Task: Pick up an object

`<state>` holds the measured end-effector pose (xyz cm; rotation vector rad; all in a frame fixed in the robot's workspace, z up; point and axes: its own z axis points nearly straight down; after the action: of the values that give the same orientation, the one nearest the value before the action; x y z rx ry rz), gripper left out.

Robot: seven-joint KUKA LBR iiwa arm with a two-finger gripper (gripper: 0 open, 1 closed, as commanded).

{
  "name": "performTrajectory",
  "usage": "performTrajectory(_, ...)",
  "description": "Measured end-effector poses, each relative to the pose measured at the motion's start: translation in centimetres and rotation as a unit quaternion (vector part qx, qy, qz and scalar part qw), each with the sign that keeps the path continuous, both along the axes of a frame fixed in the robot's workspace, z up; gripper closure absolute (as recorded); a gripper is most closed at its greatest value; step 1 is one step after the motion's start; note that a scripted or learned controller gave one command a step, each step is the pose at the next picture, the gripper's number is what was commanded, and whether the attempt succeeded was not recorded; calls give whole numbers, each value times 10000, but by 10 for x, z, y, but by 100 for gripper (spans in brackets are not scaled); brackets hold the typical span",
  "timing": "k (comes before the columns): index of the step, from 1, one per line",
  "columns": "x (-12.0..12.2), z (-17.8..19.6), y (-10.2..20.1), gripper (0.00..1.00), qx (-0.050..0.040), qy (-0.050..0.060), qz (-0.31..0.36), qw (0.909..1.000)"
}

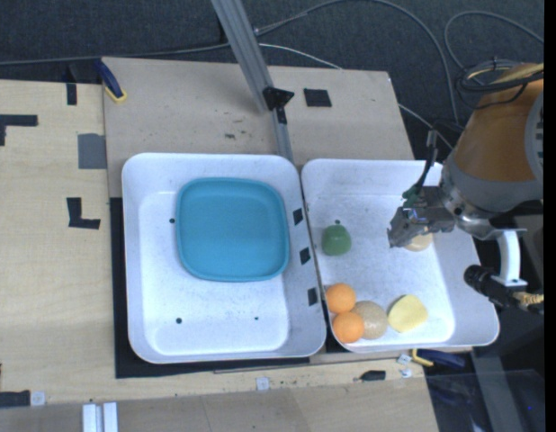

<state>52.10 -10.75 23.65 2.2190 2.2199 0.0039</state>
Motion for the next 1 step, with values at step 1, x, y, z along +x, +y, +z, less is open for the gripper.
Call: performTrajectory(1,12,0,41,100,6,21,18,10000)
